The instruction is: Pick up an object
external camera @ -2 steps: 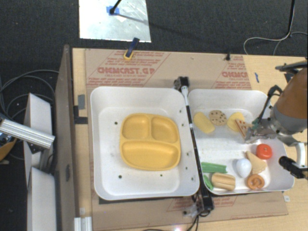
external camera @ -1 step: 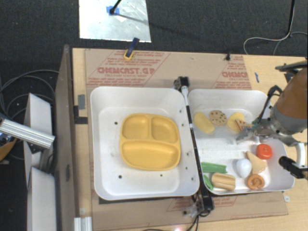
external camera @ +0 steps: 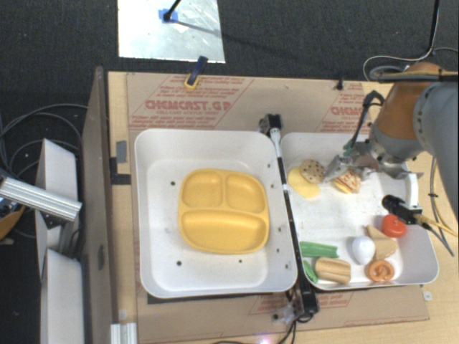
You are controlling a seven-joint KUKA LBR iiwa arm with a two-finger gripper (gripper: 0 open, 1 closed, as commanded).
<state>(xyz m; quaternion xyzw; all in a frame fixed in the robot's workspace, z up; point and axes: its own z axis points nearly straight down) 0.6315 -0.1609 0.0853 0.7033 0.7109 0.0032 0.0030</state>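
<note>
Waffle wedge sits under the end effector, grip unclear, cookie and yellow disc beside.

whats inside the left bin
One thing: a yellow divided plate with three compartments, lying flat near the middle of the left bin. Its compartments hold nothing. Whatever lies beneath the plate is covered.

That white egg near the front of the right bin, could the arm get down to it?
Probably yes. The egg lies uncovered from above, though a bread roll touches its right side and could crowd the gripper.
</note>
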